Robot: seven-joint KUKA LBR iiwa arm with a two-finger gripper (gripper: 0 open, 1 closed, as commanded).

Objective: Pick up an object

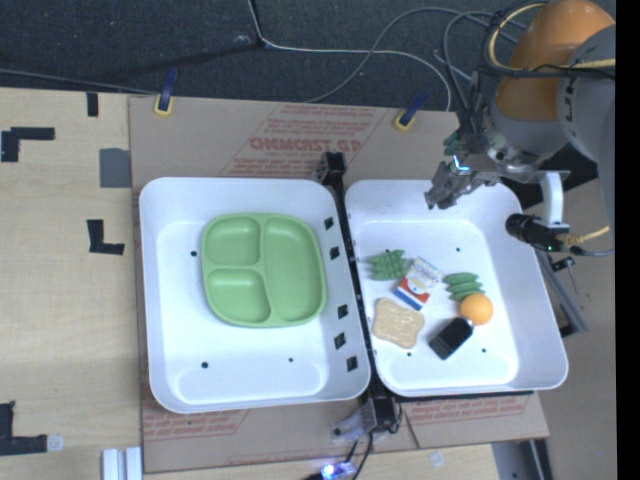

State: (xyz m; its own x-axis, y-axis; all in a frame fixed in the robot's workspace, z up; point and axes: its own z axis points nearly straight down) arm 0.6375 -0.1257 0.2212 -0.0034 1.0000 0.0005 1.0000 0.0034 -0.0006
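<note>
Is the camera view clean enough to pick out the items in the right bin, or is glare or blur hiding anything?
Camera view: even light, soft shadows, no glare on the right bin; orange and toast read clearly; gripper slightly soft.

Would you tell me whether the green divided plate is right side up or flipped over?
Right side up: the green plate in the left bin shows its three recessed compartments facing upward.

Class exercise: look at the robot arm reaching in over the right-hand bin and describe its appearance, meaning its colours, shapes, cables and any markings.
The arm has a rounded grey body with a bulging orange band above the wrist. Thin grey cables loop around the wrist and trail across the dark floor. The pincer is a small dark metal assembly with a spot of cyan light. No lettering can be made out on it.
</note>
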